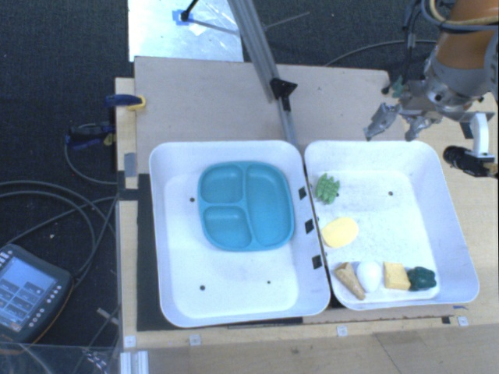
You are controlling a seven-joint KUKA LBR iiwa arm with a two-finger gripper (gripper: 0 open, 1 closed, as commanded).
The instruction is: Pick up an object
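My gripper: my gripper hangs above the far edge of the right bin, over the bare surface just behind the rim. Its two fingers stand apart, released, with nothing between them.
My arm: grey, with the orange band at the top right; its upper part is cut off by the picture's edge, so I cannot follow it further.
Nearest things: a green knobbly object lies at the right bin's left wall, and a yellow oval object lies just below it, apart from it.
Front row: along the near wall of the right bin sit a tan cone-shaped piece, a white egg-shaped object, a yellow block and a dark green lump, packed side by side, well apart from my gripper.
Hard to make out: the dark green lump is too small and dark to name; whether the row's pieces touch each other I cannot tell for all of them.
Left bin: the left bin holds a blue divided plate with three compartments.
Beyond the bins: a grey pole crosses the surface; a handheld panel lies at the lower left, partly cut off.
Writing: none is readable; the panel's screen is too blurred.
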